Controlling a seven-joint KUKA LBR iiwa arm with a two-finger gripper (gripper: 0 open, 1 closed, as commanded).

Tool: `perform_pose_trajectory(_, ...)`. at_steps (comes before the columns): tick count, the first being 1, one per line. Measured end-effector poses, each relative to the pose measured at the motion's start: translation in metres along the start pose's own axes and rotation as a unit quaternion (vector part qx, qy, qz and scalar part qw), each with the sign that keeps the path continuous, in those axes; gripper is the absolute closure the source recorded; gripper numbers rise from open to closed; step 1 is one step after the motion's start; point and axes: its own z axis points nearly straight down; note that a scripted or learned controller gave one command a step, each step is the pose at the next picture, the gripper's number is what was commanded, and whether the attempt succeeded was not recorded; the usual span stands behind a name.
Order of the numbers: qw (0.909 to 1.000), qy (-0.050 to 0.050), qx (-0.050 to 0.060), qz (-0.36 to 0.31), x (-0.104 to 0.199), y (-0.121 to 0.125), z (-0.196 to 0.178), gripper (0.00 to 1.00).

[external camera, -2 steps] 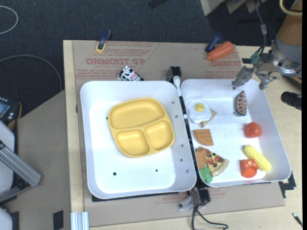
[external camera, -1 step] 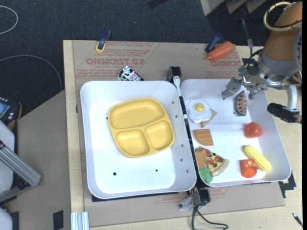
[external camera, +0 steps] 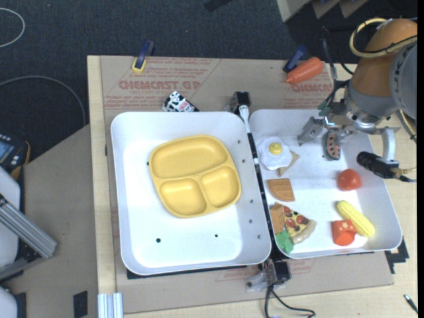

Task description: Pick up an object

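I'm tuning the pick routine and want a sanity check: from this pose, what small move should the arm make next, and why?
Probably a short move down and toward the fried egg. The gripper sits open at the right bin's far edge with nothing between its fingers, and the egg is the nearest toy, lying flat and apart from the toast.

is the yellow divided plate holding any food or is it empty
Empty. The yellow divided plate lies in the left bin with all three compartments bare; the toy food, such as the fried egg, sits in the right bin.
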Motion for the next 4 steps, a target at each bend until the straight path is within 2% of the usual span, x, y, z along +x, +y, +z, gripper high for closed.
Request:
perform_pose_trajectory(1, 1.0, 0.0, -0.001, 0.0, 0.001, 0.0, 0.041, 0.0)
perform_pose_trajectory(2, 1.0, -0.001, -0.004, 0.0, 0.001, 0.001, 0.028, 1.0)
perform_pose_trajectory(4, 1.0, -0.002, -0.007, 0.0, 0.003, -0.004, -0.099, 1.0)
